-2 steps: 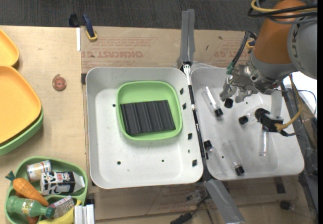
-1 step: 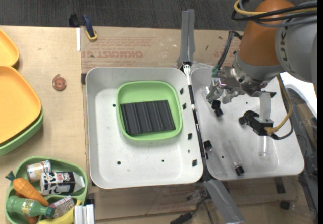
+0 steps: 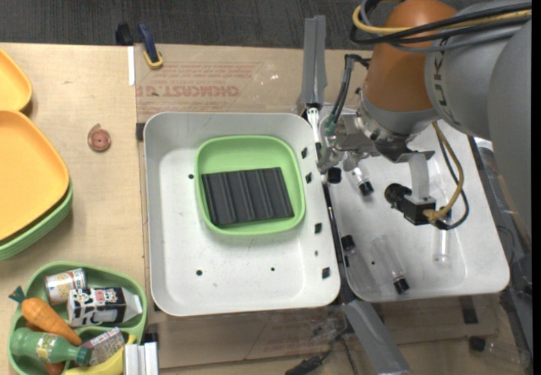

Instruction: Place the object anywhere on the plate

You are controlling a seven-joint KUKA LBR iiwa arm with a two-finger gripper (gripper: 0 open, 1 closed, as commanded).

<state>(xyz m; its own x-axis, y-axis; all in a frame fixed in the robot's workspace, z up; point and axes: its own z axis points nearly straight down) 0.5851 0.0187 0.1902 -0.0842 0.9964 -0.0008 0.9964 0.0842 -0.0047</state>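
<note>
A green square plate (image 3: pixel 250 148) lies in the left white bin (image 3: pixel 169 280). A dark grey ribbed rectangular object (image 3: pixel 247 196) rests flat on it and covers most of its floor. My gripper (image 3: pixel 336 158) hangs below the orange-banded wrist at the near left edge of the right bin (image 3: pixel 473 272). It sits just right of the plate, beside the wall between the two bins, and I see nothing held in it.
Clear tubes (image 3: pixel 385 251) with small black caps (image 3: pixel 401 285) lie loose in the right bin. Yellow plates (image 3: pixel 30 171) sit at the far left. A green bowl of toy food (image 3: pixel 72 314) stands at the lower left. The arm's cables (image 3: pixel 448 187) hang over the right bin.
</note>
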